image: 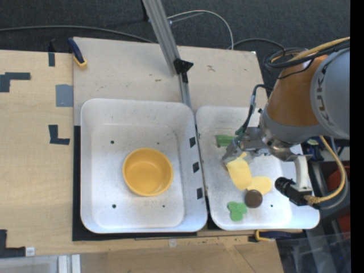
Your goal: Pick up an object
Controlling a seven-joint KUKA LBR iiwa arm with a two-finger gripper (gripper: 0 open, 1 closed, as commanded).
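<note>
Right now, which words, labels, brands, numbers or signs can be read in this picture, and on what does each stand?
"KU": vertical dark letters on the grey arm, cut off at the picture's edge; probably the start of a brand name.
Nothing else legible: the bins and the yellow bowl carry no text.

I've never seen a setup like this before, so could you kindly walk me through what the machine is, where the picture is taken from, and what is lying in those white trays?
This is one picture from a camera fixed above a workbench, looking down at a slant. The big grey and orange shape on the right is a robot arm; at its tip is a two-finger gripper, meant to pick something up. On the bench sit two shallow white bins. The left bin holds a yellow bowl. The right bin holds several small things: a pale yellow piece right under the gripper, a yellow disc, a brown ball, a small green piece near the front, and a green block by the gripper. Whether anything is gripped, I cannot tell from here.
</note>
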